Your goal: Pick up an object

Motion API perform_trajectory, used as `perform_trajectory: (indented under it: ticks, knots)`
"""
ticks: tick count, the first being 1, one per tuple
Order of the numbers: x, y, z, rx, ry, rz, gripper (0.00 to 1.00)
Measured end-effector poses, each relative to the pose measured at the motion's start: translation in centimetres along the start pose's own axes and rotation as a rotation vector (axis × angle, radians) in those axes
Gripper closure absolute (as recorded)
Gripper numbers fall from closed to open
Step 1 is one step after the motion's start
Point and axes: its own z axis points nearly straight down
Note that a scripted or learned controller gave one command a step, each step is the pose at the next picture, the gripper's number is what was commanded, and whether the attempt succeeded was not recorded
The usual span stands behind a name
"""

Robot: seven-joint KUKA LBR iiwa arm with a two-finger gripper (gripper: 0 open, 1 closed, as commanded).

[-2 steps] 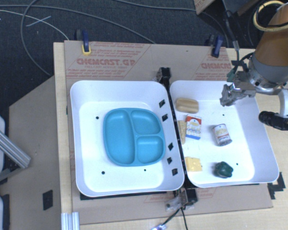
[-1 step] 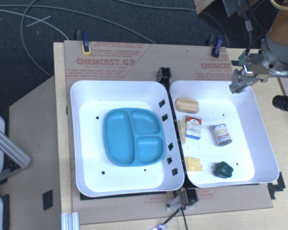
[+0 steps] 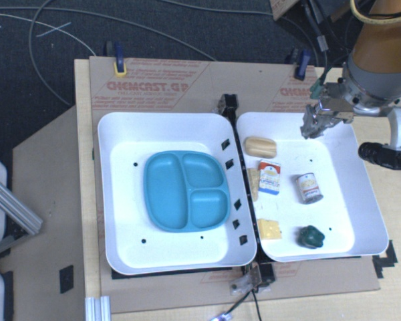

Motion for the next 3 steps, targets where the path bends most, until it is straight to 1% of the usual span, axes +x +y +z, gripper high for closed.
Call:
perform_trajectory:
  ticks: [1,2,3]
  knots:
    - [4.8,-1.4,2.3,0.002,0.001,-0.001,1.0]
    - [10.5,-3.1,4.2,0.003,0.001,-0.002,1.0]
    - [16.4,-4.5,4.2,0.002,0.001,-0.004,1.0]
